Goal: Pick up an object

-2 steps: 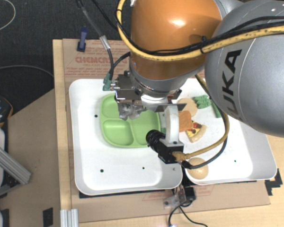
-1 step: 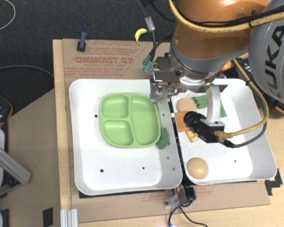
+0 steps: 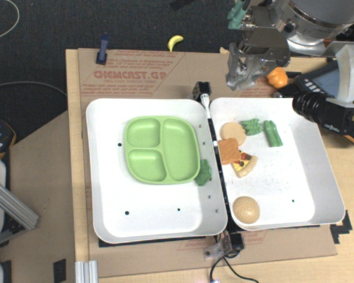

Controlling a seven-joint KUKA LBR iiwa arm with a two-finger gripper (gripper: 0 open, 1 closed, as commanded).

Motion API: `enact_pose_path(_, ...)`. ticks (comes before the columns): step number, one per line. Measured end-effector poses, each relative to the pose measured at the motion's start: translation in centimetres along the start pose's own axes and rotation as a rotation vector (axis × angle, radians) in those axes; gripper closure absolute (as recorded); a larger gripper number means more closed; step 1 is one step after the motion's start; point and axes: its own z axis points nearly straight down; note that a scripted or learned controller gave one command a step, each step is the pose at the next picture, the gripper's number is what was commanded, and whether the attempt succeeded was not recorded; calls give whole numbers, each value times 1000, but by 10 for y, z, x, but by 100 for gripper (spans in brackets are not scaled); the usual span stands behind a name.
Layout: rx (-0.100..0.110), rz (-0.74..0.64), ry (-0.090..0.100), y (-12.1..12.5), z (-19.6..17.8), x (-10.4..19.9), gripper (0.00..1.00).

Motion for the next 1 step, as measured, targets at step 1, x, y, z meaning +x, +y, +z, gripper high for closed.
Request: enact_pose_path(1,31,3,-10,-6,121,-18,100)
